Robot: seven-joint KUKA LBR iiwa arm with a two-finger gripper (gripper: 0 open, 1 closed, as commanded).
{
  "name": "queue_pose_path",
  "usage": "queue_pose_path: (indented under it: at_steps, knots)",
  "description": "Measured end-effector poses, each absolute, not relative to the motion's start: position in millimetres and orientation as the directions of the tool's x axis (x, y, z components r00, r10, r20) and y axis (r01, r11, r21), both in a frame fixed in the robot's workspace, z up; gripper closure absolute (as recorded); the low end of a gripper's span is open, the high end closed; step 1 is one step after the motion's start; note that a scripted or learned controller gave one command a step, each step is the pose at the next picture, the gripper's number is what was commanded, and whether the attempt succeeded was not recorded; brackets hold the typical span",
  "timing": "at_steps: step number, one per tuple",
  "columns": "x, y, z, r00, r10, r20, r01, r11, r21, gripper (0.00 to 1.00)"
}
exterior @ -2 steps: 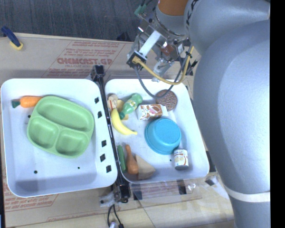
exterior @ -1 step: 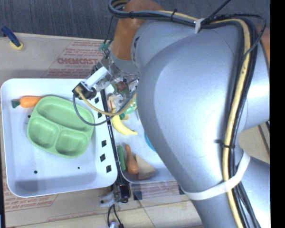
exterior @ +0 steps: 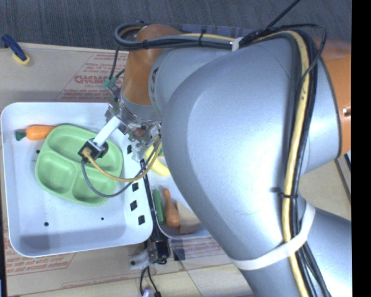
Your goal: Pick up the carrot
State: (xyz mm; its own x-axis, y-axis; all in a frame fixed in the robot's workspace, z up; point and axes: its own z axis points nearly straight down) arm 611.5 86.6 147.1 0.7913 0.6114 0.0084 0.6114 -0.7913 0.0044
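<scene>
An orange carrot (exterior: 38, 132) with a green stub at its left end lies in the left bin (exterior: 25, 228), at the far left, touching the upper-left rim of a green divided plate (exterior: 62, 166). My gripper (exterior: 138, 141) hangs over the strip between the two bins, to the right of the plate and well away from that carrot. The wrist and the big grey arm hide what is under it. A second orange, carrot-like thing (exterior: 169, 208) with a green piece beside it shows in the right bin, just under the arm.
A yellow object (exterior: 159, 164) peeks out below the gripper at the right bin's left edge. The arm covers most of the right bin. A blue and yellow clamp (exterior: 15, 49) sits on the cardboard at the far left corner.
</scene>
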Motion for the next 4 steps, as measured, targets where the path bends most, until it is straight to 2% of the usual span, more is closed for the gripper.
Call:
queue_pose_path:
  at_steps: [1, 2, 3, 4]
  knots:
    - [529.4, 122, 108, 0.845, 0.535, 0.005, 0.535, -0.845, 0.003, 0.0]
    - [526.9, 119, 113, 0.84, 0.542, -0.014, 0.542, -0.84, -0.001, 1.0]
    - [535.8, 170, 178, 0.891, 0.453, -0.033, 0.453, -0.892, -0.007, 1.0]
    - [514.5, 112, 234, 0.657, 0.754, -0.011, 0.754, -0.657, -0.012, 1.0]
